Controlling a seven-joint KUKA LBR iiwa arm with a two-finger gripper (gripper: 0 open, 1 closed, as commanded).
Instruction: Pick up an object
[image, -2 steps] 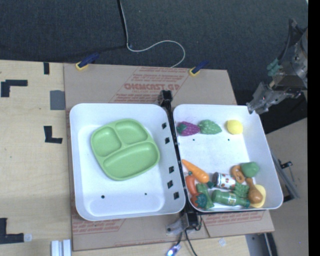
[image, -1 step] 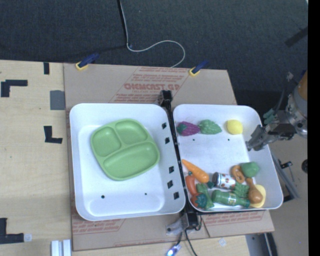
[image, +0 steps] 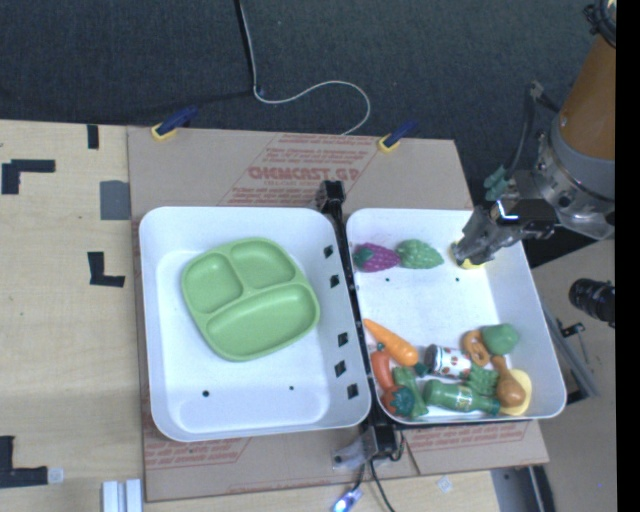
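My gripper (image: 474, 250) hangs over the far right corner of the right bin (image: 520, 290), near its rim. A small yellow thing (image: 469, 264) peeks out right at the gripper's tip; whether it is held I cannot make out. Just left of it lie a green leafy toy (image: 418, 254) and a purple grape bunch (image: 375, 257). An orange carrot (image: 390, 342) lies further forward. At the bin's near side sits a pile of toy foods, among them a green pepper (image: 498, 338), a small bottle (image: 445, 360) and a green cucumber (image: 455, 397).
The left bin (image: 170, 380) holds a green divided plate (image: 250, 297). A black divider (image: 343, 300) runs between the two bins. A white cable (image: 300, 95) loops on the dark floor behind the bench. The arm's orange band (image: 600, 95) is at the upper right.
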